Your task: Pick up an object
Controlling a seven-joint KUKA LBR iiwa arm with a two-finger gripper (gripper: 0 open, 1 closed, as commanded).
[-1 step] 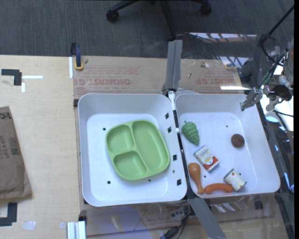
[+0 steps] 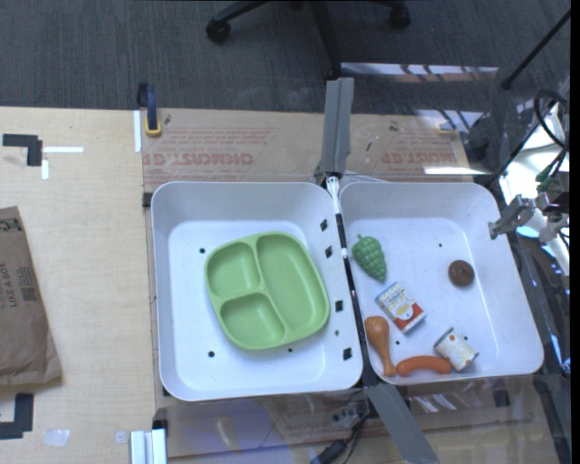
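A: Which items are cut off by the frame?
B: The brown paper bag (image 2: 23,294) at the left edge and the office chair base (image 2: 308,16) at the top edge.
A: Which details cannot be resolved?
B: The print on the small carton (image 2: 400,306) and on the white packet (image 2: 456,349) is too small to read.

robotics lab, white bins (image 2: 172,272) on bench, office-chair base (image 2: 308,14)

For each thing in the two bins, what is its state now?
green divided plate: upright, in left bin
green grapes: lying in right bin
small carton: on its side
brown disc: lying flat
drumstick: lying
sausage: lying, touching drumstick
white packet: lying, tilted
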